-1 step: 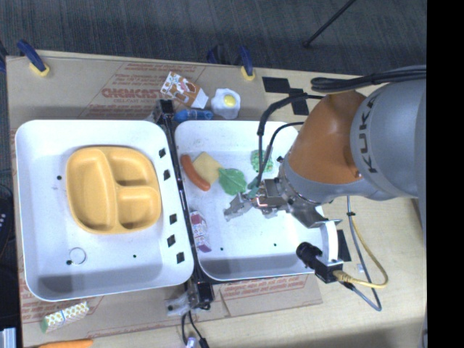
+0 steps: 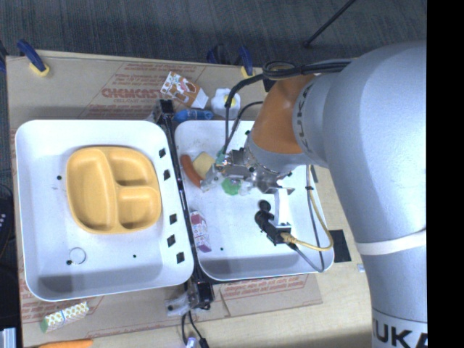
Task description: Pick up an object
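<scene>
Bins number two, both shallow and white, side by side on the bench: the left bin (image 2: 29,194) carries one yellow divided tray (image 2: 112,187) and one small clear ring (image 2: 77,255) near its lower corner; the right bin (image 2: 239,256) carries one orange-red sausage-shaped piece (image 2: 190,169), one pale yellow block (image 2: 204,163) touching it, one green object (image 2: 231,188) and one small printed packet (image 2: 199,234) along its left wall; one grey arm (image 2: 370,158) with an orange band (image 2: 279,122) reaches in from the right, its gripper (image 2: 228,172) low over the right bin just beside the yellow block and the green object; whether it is released or clenched I cannot tell, and nothing is clearly grasped. Brown printed cardboard (image 2: 130,85) covers the bench under the bins; two blue clamps (image 2: 32,56) pin its far edge; dark carpet (image 2: 145,13) lies beyond.
</scene>
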`<action>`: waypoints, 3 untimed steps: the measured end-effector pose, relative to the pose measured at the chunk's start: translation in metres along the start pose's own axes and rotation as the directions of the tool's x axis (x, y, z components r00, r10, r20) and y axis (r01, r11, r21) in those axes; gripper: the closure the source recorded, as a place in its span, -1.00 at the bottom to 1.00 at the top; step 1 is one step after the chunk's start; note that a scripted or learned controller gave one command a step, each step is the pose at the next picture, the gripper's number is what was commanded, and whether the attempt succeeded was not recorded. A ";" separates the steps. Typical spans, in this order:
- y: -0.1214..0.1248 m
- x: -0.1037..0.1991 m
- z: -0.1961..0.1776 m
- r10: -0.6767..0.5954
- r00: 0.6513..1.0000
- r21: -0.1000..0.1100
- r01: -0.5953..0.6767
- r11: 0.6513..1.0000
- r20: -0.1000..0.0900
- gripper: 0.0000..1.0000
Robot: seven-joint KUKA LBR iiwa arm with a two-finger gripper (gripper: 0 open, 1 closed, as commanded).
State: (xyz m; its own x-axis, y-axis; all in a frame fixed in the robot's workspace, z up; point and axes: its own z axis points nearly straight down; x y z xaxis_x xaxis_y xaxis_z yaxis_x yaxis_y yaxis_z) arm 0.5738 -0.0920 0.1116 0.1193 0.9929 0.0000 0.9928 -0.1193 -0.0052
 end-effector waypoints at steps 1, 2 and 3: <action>0.043 0.004 0.020 0.285 0.958 -0.001 -0.285 0.958 -0.001 -1.00; 0.043 0.005 0.010 0.280 0.960 0.002 -0.280 0.960 -0.002 1.00; 0.043 0.005 0.010 0.280 0.960 0.003 -0.280 0.960 -0.001 -1.00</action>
State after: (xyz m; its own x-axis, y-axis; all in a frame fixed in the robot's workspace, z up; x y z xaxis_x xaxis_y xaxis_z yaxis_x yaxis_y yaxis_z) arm 0.6171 -0.0923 0.1015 0.3921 0.9199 0.0000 0.9199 -0.3921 -0.0076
